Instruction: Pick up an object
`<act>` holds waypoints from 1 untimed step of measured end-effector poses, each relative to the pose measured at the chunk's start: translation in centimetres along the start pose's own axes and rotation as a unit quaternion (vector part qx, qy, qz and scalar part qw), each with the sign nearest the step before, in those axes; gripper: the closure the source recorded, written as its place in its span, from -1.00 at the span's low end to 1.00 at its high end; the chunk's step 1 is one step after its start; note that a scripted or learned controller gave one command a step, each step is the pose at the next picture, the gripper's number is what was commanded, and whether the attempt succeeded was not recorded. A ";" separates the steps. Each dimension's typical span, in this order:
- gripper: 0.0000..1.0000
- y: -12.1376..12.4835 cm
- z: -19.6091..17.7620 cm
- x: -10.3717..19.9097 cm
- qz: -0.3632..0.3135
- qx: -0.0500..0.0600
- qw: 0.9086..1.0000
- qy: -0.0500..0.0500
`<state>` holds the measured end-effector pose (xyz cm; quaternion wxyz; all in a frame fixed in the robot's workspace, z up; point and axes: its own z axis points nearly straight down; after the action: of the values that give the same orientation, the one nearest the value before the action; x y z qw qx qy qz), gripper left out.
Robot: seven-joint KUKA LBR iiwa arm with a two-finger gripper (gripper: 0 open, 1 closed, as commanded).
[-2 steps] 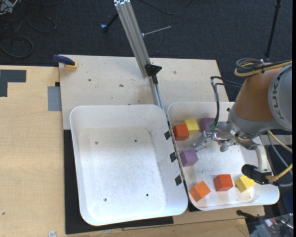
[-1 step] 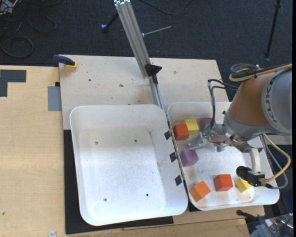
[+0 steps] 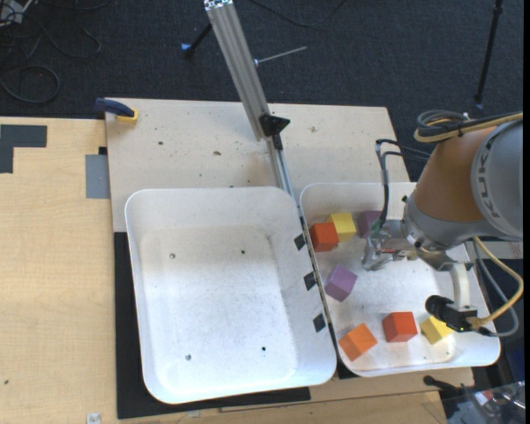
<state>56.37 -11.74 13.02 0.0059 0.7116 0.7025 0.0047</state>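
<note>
Gripper low in right bin, just right of purple cube. Jaw state impossible to tell. Best centred squarely over one cube before closing.

Left bin: left of the gripper.
Metal rail: slanted, up-left.
Clamp: far up-left on bench.
</note>
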 end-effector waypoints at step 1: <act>1.00 0.6 -4.4 0.4 -0.007 0.007 1.000 0.001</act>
<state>56.94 -11.39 17.47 0.0003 0.7068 0.7074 0.0003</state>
